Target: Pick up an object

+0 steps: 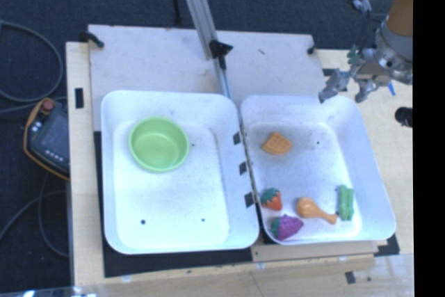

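Green bowl — alone, left bin

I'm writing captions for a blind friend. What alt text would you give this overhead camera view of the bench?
A grey robot arm's gripper hovers over the far right corner of the right white plastic bin, which holds an orange waffle-like toy, a strawberry toy, a purple grape toy, an orange drumstick toy and a green stick-shaped toy. The left white bin holds a round light-green bowl.

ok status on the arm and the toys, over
Gripper above right bin's far corner, holding nothing. Five toys in that bin, waffle nearest. Nothing in the way.
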Action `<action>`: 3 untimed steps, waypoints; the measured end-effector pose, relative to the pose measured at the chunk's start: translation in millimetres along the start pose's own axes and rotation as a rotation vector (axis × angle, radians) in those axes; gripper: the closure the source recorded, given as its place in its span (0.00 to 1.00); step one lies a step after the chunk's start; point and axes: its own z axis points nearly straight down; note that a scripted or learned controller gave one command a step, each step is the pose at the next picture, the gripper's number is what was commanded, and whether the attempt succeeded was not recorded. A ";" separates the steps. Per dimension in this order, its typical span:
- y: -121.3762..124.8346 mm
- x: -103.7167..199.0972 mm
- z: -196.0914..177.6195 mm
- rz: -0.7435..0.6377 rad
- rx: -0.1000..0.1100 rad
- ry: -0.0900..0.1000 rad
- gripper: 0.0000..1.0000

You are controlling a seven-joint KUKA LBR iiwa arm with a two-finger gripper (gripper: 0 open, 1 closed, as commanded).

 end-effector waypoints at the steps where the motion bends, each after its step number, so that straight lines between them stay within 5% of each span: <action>1: -0.2 -0.5 -0.1 0.000 0.000 -0.001 0.00; 3: 8.2 -1.5 106.3 0.000 0.004 0.000 0.00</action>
